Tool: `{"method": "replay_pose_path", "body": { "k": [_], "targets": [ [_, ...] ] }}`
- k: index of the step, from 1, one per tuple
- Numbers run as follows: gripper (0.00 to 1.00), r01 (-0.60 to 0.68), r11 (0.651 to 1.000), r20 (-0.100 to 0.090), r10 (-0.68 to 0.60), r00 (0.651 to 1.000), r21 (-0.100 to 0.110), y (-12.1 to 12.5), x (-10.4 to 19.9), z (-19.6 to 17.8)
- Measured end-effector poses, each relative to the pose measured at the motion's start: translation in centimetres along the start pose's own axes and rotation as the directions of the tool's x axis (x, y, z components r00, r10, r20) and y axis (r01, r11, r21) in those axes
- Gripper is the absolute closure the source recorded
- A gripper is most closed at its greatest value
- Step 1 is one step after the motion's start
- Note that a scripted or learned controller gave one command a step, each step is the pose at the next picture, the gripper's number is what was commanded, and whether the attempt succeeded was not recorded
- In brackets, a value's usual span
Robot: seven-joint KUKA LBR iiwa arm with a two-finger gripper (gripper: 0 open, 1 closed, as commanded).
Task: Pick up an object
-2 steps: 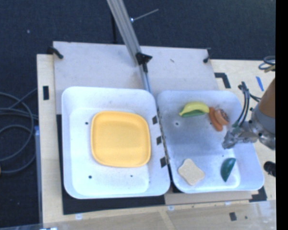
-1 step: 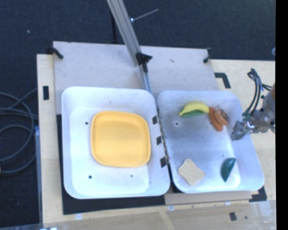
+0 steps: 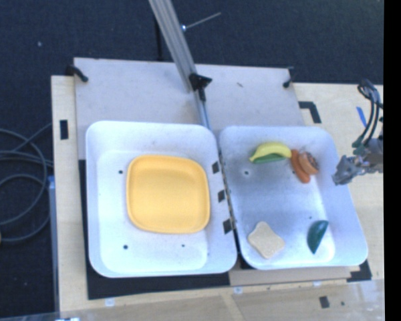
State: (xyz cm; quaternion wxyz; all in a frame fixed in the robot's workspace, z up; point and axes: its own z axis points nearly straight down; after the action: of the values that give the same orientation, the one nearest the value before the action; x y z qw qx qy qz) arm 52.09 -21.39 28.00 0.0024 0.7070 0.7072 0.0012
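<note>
Start at the left of your desk [image 3: 67, 273]. The left bin [image 3: 100, 152] holds a yellow plate [image 3: 168, 194], lying flat in the middle. It takes up most of the floor there, so it looks hard to grab by an edge.

Move to the right bin [image 3: 281, 199]. This is where the small things are, so your pick will most likely come from here. A yellow and green banana [image 3: 270, 153] lies near the top, with an orange toy [image 3: 303, 166] just beside it on its right. At the bottom you have a tan slice of bread [image 3: 266, 239], and near it a dark green piece [image 3: 317, 235] close to the right wall. These things are spread out, so each one has some room around it.

At the far right, your end effector [image 3: 351, 169] sits by the right bin's rim, beside the orange toy but apart from it. Nothing is in its grip. It is small and blurry and partly cut off, so you cannot tell how wide it is open. You also cannot tell what the orange toy or the green piece really is.
</note>
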Motion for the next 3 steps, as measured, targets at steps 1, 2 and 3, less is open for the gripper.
{"method": "replay_pose_path", "body": {
  "k": [1,2,3],
  "targets": [
    [1.00,0.003,1.000,-0.002,-0.003,1.000,0.005,1.3,4.7,1.6],
    [1.00,0.004,1.000,-0.002,-0.004,1.000,0.004,2.9,9.5,1.0],
    [1.00,0.003,1.000,-0.002,-0.003,1.000,0.004,3.6,14.3,0.7]
  ]
}}
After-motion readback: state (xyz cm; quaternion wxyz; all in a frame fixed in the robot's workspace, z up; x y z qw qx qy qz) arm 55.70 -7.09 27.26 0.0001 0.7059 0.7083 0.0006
